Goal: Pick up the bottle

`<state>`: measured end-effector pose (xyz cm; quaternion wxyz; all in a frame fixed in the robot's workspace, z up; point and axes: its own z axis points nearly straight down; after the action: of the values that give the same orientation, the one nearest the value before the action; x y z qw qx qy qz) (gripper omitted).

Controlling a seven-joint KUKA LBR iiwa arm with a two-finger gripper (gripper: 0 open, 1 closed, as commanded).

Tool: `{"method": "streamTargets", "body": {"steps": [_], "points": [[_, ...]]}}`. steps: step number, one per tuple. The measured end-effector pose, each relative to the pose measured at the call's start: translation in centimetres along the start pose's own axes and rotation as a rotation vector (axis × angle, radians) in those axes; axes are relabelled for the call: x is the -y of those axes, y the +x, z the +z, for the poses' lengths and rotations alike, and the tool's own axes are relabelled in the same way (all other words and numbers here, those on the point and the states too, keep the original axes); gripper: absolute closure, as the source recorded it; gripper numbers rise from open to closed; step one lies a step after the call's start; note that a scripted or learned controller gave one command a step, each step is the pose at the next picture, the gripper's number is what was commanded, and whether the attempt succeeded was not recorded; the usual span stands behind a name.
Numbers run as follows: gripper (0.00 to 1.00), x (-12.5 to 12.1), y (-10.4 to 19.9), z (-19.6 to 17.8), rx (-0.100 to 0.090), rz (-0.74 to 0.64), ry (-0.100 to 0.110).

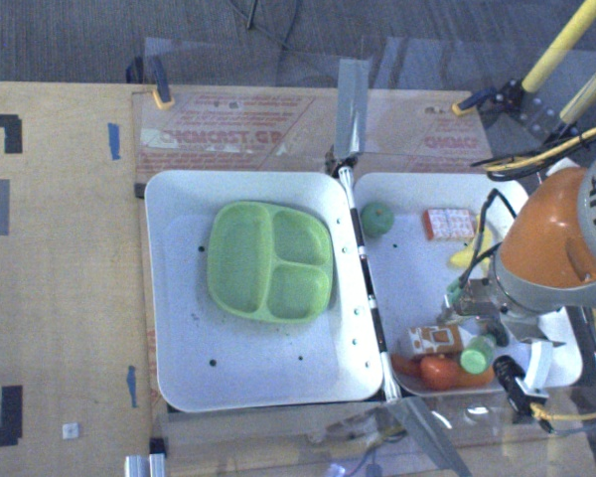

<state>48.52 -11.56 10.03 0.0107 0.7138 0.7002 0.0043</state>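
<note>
Bottle: a red-orange bottle with a green round cap point(455, 367) is lying on its side at the near edge of the right white bin point(412, 286), its cap pointing toward the arm.
Bottle's neighbours: a small orange-and-white carton point(434, 340) is sitting just beside it, on the far side, touching or nearly touching.
Right bin, far part: a green round ball-like object point(377, 219) is resting near the dividing wall; a small red-and-white patterned packet point(448, 224) is lying further right; a yellow banana-like object point(474, 250) is showing partly beyond it, half hidden by the arm.
Left bin: the left white bin point(179, 346) is holding a light green plastic plate with three compartments point(270, 262), lying flat and slightly turned, toward the bin's far half.
Plate compartments: nothing is lying in them that I can make out.
Arm: the grey arm with the orange band point(551, 246) is reaching in over the right bin's right side.
Gripper: the two-finger gripper point(474, 311) is hanging close above the carton and bottle cap; whether it is grasping anything, I cannot tell.
</note>
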Motion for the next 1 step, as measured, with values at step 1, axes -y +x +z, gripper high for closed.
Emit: {"method": "streamTargets", "body": {"steps": [1], "points": [[0.00,0.05,-0.01,0.05,0.000,0.000,0.002]]}}
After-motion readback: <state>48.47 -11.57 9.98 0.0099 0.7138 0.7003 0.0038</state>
